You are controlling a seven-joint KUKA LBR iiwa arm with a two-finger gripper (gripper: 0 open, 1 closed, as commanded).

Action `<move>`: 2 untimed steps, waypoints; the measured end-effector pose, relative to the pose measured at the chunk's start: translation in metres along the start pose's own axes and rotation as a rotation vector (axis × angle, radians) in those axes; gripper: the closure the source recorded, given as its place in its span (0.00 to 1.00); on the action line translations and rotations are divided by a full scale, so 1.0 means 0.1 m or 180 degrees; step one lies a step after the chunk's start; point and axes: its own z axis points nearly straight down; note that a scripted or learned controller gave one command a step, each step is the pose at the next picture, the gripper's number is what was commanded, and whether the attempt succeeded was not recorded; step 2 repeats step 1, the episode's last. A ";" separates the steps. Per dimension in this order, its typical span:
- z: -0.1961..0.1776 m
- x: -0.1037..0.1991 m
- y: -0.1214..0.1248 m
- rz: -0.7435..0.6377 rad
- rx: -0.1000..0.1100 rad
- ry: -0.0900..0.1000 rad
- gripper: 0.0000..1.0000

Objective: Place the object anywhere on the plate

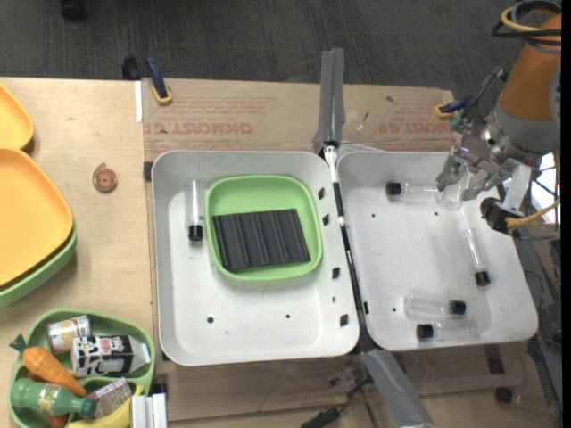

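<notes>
- You see the gripper (453,184) over the far right part of the right bin (393,257), with the grey arm and its orange band (533,69) reaching in from the right.
- Whether its jaws are released or clenched, you cannot tell; the parts blur against the white bin.
- Just beside the gripper, a clear tube with a black cap (412,188) lies flat near the bin's far wall; you cannot tell whether the two touch.
- A second capped tube (474,255) lies toward the right wall, slanted.
- Two more capped tubes (434,308) lie close together near the front edge of the same bin.
- In the left bin (174,310) you find the green plate (263,190), which carries a dark ribbed slab (260,238).
- Another capped tube (194,209) lies in the left bin just left of the plate, not on it.
- On the bench at left, note the yellow dishes (31,212) and a green bowl of toy groceries (76,368).
</notes>
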 end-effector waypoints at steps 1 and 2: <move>0.00 0.00 0.00 0.0001 -0.0001 0.0001 0.00; 0.00 0.00 0.00 0.0001 -0.0001 0.0001 0.00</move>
